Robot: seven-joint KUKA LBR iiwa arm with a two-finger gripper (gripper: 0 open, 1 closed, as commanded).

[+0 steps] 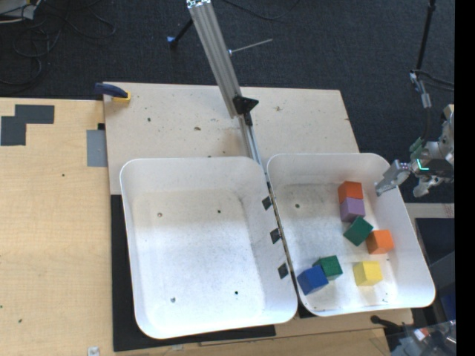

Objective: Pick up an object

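I saw the end effector (407,175) hanging at the far right rim of the right bin (415,288); whether it was open or closed I could not tell. All the blocks lay in that bin: an orange-red block (350,191) touching a purple block (352,208), a dark green block (358,231) beside an orange block (380,241), a yellow block (367,273) nearer, and a blue block (312,279) against a green block (329,266). The left bin (141,273) sat alongside on the worktop (171,124).

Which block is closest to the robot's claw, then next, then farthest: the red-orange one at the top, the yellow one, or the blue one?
Measured from the gripper at the right bin's upper right rim:
1. Red-orange block, top of the cluster.
2. Yellow block, near the bin's lower right.
3. Blue block, lower left, by the divider.
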